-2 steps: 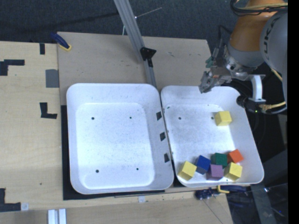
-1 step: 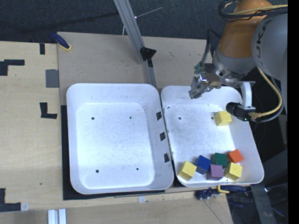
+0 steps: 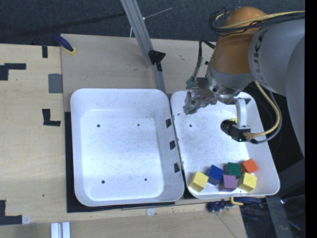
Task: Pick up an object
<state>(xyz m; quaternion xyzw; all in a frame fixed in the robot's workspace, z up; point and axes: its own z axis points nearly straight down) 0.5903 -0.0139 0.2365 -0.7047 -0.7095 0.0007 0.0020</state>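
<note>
A wide left bin [image 3: 121,143] adjoins the right bin [image 3: 208,133], where the gripper [image 3: 190,105], its opening unreadable, hovers at the far edge, well apart from six colored blocks [image 3: 225,176] clustered along the near rim.

Worktop [image 3: 29,148]: tan, lying under black tape marks. Left bin [image 3: 121,95]: white, sitting beside right bin [image 3: 208,133]. Metal pole [image 3: 141,29]: slanting across the far edge. Blue-and-yellow clamp [image 3: 65,43]: resting at the far left corner.
</note>
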